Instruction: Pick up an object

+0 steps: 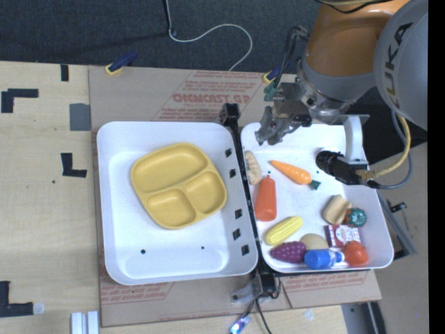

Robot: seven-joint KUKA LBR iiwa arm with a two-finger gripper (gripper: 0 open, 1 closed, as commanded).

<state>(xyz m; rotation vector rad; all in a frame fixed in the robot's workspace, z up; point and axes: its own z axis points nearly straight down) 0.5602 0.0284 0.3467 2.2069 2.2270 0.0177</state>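
Note:
My gripper (pixel 268 133) hangs over the far left part of the right bin (pixel 316 195), its dark fingers pointing down with nothing seen between them. Just below it lie a pale beige piece (pixel 252 167) against the bin's left wall and a toy carrot (pixel 291 172). Nearer the front are an orange-red bottle (pixel 265 197), a corn cob (pixel 284 229), purple grapes (pixel 288 252), a blue bottle (pixel 321 259), a red tomato (pixel 356 254), a small red-and-white packet (pixel 343 234), a bread-like piece (pixel 335 208) and a teal ball (pixel 357 217).
The left bin (pixel 118 214) holds a yellow divided plate (pixel 179 184). A black camera or fitting (pixel 338 165) on a white bracket juts over the right bin's far right. Cardboard lies under both bins; a white cable loops behind.

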